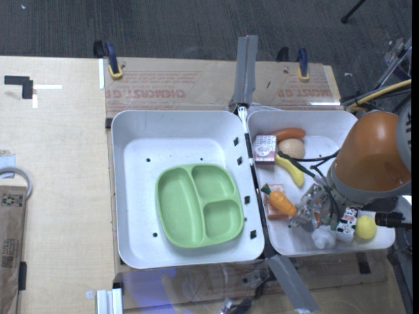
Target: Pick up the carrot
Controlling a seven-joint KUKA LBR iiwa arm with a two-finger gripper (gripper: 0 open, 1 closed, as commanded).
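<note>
The carrot [281, 203], orange with a small green top, lies on the floor of the right bin [340, 119] near its left wall, tip pointing right. My gripper [308, 213] hangs low over the bin just right of the carrot, at its tip or touching it. Nothing shows as held. The arm's orange band [372, 152] covers the bin's right part.
In the right bin lie a yellow banana [291, 169], a beige egg-shaped item [292, 148], a red sausage [290, 134], a pink box [264, 148], a lemon [365, 227] and a small white patterned box [347, 220]. The left bin [131, 175] holds a green divided plate [200, 205].
</note>
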